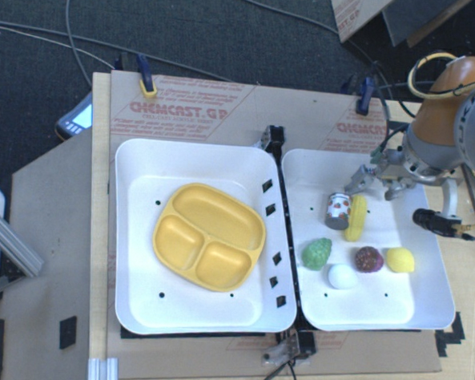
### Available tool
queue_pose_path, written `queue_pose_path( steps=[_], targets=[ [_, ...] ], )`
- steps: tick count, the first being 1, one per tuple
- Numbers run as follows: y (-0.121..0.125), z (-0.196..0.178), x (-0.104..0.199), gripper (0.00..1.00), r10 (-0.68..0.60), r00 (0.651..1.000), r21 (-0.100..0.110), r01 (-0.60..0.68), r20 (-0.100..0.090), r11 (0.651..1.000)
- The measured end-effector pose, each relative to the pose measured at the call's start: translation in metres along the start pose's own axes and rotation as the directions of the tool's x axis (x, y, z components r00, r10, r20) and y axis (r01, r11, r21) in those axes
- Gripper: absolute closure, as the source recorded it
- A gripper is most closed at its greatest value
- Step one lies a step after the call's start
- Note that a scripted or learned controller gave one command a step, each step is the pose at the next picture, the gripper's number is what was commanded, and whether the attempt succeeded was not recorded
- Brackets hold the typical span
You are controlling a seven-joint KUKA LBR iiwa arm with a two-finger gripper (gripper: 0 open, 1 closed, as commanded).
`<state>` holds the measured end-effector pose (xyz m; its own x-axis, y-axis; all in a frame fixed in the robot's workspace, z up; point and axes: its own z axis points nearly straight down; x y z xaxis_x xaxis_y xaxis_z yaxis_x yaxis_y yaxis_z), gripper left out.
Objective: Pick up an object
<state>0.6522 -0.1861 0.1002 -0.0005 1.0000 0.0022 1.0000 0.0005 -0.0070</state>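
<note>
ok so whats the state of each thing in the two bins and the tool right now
yellow tray: flat in left bin, compartments up
small can: upright in right bin, touching banana
banana: lying beside the can
green fruit: resting loose
white ball: resting loose
dark red fruit: resting loose
lemon: resting loose
tool: above the can and banana

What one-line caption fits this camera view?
Grey arm's gripper hovers over right white bin of small toy foods; a yellow divided plate lies in left white bin.
</note>
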Motion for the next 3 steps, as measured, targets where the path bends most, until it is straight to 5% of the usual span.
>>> queue_pose_path(
  steps=[1,2,3],
  targets=[
    [0.0,0.016,0.001,0.0,-0.001,1.0,-0.003,0.001,0.001,1.0],
    [0.002,0.003,0.001,1.0,-0.001,1.0,-0.008,0.001,0.002,1.0],
    [-0.005,-0.052,-0.005,1.0,0.0,1.0,-0.014,0.0,0.004,1.0]
  ],
)
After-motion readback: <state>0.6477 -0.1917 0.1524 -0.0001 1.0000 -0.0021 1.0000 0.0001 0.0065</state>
